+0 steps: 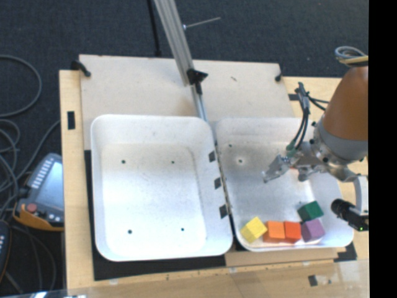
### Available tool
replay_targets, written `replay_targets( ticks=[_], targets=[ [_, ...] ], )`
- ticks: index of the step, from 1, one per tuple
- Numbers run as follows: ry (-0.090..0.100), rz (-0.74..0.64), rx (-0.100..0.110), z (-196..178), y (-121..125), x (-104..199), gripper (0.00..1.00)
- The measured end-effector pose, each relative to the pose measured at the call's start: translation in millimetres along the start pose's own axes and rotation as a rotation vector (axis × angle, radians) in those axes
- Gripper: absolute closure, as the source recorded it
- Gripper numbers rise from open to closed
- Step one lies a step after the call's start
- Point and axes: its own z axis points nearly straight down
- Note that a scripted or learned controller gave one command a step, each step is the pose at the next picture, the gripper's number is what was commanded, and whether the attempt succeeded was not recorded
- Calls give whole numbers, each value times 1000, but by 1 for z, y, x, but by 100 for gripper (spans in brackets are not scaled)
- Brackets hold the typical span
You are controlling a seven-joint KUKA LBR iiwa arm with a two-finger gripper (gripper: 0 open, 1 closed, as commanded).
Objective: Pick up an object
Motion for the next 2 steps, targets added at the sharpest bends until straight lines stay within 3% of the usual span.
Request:
replay_targets(
  ticks=[1, 2],
  targets=[
    [1, -5, 4, -2, -23, -6, 0],
    [-1, 0, 10, 101, 6, -101, 0]
  ],
)
